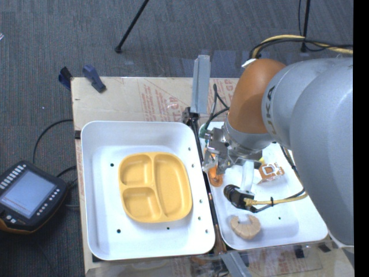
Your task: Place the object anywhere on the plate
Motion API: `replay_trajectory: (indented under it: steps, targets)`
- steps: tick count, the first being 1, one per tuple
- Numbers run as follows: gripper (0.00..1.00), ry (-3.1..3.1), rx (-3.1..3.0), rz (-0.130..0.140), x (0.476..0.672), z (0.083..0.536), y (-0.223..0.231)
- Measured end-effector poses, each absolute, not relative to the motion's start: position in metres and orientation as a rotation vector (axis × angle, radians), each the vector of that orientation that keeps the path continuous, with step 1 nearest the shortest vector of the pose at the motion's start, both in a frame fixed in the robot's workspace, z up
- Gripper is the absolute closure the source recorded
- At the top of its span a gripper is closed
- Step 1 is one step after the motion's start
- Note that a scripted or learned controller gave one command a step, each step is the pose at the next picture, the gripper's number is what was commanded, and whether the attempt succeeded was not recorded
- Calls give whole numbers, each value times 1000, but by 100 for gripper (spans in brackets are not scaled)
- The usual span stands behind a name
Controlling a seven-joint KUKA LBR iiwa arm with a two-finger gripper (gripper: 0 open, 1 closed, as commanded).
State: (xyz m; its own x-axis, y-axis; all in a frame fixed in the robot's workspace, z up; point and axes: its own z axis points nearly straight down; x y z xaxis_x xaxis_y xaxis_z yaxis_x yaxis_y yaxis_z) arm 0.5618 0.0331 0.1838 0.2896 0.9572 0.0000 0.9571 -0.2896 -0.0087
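**Plate lies to the gripper's left, across the bin walls**

The gripper (214, 167) hangs low over the left edge of the right bin (300, 224), just inside the wall it shares with the left bin (95, 212). The bulk of the arm (300, 131) covers most of the wrist, so how wide the jaws stand cannot be told from this view. A small orange thing (215, 178) sits right at the gripper's tip, touching or nearly so; whether it is gripped or merely lying under the tool cannot be told either.

From the gripper, the yellow plate (155, 186) lies straight to the left in the view, past the two bin walls, resting flat in the middle of the left bin. Its nearest compartment is the long one on the side facing the tool.

Below the gripper in the view lies a tan, heart-like piece (245, 226), and beside the tool, on the side away from the plate, a small orange-and-white item (270, 172).

If the orange thing is the load, the coming move looks like a lift clear of the walls, then a short carry leftward.
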Motion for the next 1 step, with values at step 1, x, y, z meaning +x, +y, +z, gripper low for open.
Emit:
replay_trajectory:
  steps: [1]
  targets:
    - [0,-1864,-2523,11,562,184,30]
